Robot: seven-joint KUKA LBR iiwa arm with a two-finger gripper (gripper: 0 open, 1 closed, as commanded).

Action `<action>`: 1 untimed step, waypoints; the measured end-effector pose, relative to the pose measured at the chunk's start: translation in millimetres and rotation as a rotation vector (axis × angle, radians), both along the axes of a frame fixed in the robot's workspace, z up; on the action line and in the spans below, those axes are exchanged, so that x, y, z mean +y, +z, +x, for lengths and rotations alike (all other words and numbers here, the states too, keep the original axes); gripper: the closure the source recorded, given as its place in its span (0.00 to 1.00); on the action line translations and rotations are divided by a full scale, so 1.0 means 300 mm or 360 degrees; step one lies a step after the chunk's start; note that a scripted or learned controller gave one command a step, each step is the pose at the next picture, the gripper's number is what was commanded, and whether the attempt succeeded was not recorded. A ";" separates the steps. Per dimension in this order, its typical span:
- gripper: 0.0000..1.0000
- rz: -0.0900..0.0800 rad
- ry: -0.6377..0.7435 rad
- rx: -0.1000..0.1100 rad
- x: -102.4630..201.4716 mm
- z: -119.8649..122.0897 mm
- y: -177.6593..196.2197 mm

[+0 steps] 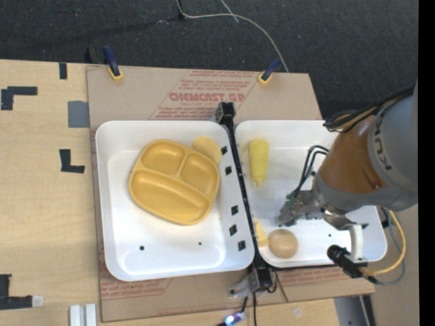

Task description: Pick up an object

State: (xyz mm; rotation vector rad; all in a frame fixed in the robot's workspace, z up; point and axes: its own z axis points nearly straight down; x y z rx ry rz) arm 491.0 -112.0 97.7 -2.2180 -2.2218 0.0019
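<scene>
In the right bin (309, 133) a yellow corn-like piece (259, 159) lies near the left wall, pointing front to back. A tan round ball (283, 243) rests by the front wall. My gripper (291, 213) hangs low over the bin floor, just behind and slightly right of the ball, under the orange wrist band (350, 165). I see nothing held at its tip. The left bin (112, 250) holds a yellow divided plate (175, 180), tilted, with a small pale yellow piece (206, 147) at its back right edge.
A black divider strip (234, 189) runs between the two bins. A small yellowish piece (260, 234) sits against it by the ball. Blue-and-yellow clamps (111, 62) (270, 70) hold the cardboard base at the back. A cable (251, 22) trails over the dark floor.
</scene>
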 end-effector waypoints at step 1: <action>1.00 -0.0002 -0.0001 -0.0008 -0.010 0.034 0.169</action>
